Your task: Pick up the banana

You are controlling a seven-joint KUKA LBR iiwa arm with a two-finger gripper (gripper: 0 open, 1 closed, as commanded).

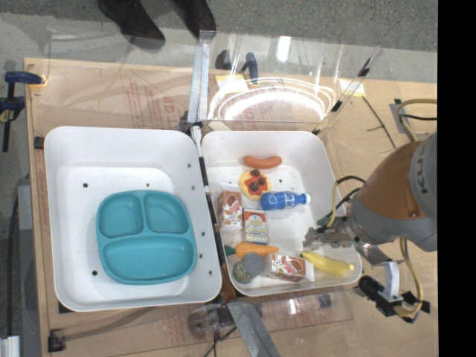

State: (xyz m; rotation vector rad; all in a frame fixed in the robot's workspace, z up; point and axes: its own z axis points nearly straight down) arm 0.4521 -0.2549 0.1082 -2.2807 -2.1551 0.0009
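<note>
The yellow banana (pixel 329 263) lies flat along the front right wall of the right bin (pixel 316 149), its tip pointing right. My gripper (pixel 315 239) hangs low over the bin's right side, just behind the banana's left end and very close to it. Nothing visibly hangs from the gripper. The grey and orange arm (pixel 398 199) comes in from the right and covers the bin's right rim.
The right bin also holds a sausage (pixel 262 161), a fruit tart (pixel 254 184), a blue bottle (pixel 282 200), snack packets (pixel 255 226), a carrot (pixel 254 250), a can (pixel 248 268) and a wrapped bar (pixel 291 267) touching the banana. The left bin (pixel 67 151) holds a teal divided tray (pixel 145 237).
</note>
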